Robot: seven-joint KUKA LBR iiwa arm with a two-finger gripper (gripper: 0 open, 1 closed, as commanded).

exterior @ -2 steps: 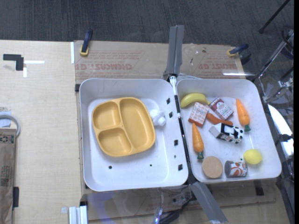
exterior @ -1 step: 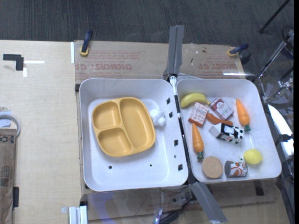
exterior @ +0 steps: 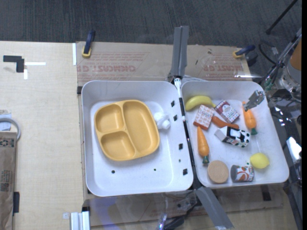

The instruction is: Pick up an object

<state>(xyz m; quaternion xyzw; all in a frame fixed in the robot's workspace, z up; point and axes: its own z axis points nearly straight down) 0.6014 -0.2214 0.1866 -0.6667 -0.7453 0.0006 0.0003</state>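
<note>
Two shallow white bins side by side on bench, seen from above at a slant. Left bin point(exterior: 91, 176): yellow three-compartment plate point(exterior: 126, 129), w/ a small white object point(exterior: 162, 122) touching its right rim. Right bin point(exterior: 278, 150): banana point(exterior: 199, 101) at upper left; red-and-white carton point(exterior: 204, 117) just below it; second small carton point(exterior: 227, 111) to the right; orange carrot point(exterior: 203, 143) lying lengthwise near the divider; black-and-white cow toy point(exterior: 237, 136) mid-bin; lemon point(exterior: 259, 160) at lower right; tipped can point(exterior: 242, 173) beside a tan round disc point(exterior: 218, 171) along the near wall. Gripper point(exterior: 253, 101) enters from right, hovering over the bin's upper right, directly above a second carrot point(exterior: 250, 120) standing near upright. Finger spacing: cannot tell at this res.; no item seen between the fingers. Blue-and-yellow clamps point(exterior: 88, 43) at the board's far corners.
</note>
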